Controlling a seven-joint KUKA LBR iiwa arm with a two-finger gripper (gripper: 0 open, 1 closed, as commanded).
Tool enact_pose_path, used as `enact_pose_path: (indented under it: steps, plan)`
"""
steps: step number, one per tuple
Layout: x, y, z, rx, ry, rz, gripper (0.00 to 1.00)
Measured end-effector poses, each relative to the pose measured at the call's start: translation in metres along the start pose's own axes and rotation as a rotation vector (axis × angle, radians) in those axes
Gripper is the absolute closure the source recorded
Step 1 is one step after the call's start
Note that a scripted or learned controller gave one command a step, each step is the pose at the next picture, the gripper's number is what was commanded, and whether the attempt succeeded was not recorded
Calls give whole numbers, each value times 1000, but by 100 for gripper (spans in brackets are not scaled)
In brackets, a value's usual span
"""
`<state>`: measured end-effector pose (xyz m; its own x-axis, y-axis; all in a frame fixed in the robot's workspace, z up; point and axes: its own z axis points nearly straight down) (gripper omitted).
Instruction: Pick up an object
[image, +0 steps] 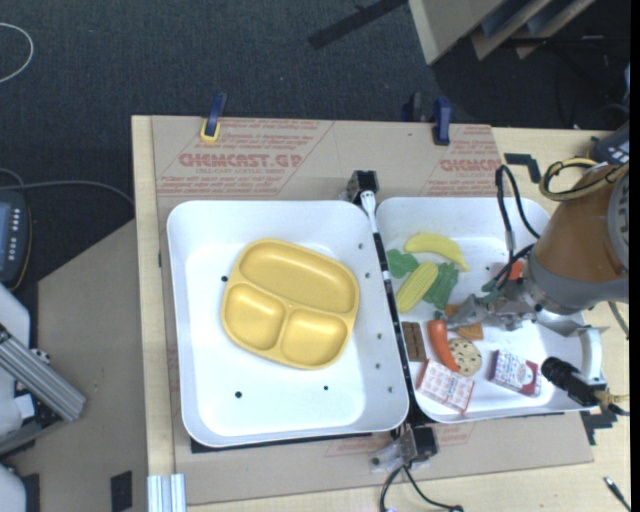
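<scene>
The right bin (470, 215) holds several toy foods: a yellow banana (436, 246), a corn cob (416, 285), a green leafy piece (401, 264), an orange carrot (440, 343), a round cookie (463, 353) and two red-and-white packets (446, 386) (514, 372). My gripper (487, 308) hangs low over the middle of this bin, just right of the carrot and above the cookie. The arm's grey wrist and orange band (580, 245) cover the bin's right side.
The left bin (195, 330) holds a yellow three-compartment plate (290, 302). A dark chocolate bar (414, 340) lies by the right bin's left wall. Black cables (508, 200) loop above the wrist. Cardboard (300, 155) surrounds both bins.
</scene>
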<state>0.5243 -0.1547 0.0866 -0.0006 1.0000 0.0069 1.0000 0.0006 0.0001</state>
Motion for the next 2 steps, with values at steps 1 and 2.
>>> enact_pose_path:
  steps: [1,2]
  plan:
    - [-2,4,-15,-16,-9,1,100]
    - [7,7,-75,-6,-9,-2,100]
